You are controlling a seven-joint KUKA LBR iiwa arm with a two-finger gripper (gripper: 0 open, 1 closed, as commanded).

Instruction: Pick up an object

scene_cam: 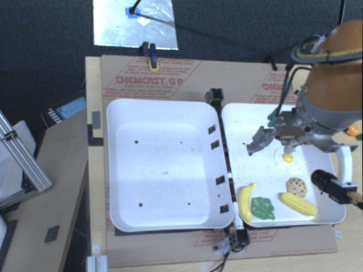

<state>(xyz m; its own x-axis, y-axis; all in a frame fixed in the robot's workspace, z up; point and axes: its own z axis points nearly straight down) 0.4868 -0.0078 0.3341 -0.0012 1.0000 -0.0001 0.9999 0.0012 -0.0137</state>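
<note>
Two shallow white plastic bins sit side by side on a tan cardboard-covered bench [170,78]; the left bin [164,163] and the right bin [249,123] meet along a black clipped seam. The grey arm with an orange upper section [334,67] reaches over the right bin, its dark two-finger gripper [258,140] hanging above bare white floor. Along that bin's near edge lie a yellow plastic banana [245,202], a green leafy toy [262,208], a yellow corn cob [298,204] and a round speckled cookie [296,186], with a small yellow and white egg-like piece [287,157] just beneath the wrist.

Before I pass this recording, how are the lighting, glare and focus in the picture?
In the camera view the light is even and soft, with faint shadows under the banana and corn; the foil sheet at the top glares; the white bins are bright but keep their detail; the hand looks slightly soft, and the orange band near the lens is blurred.
</note>
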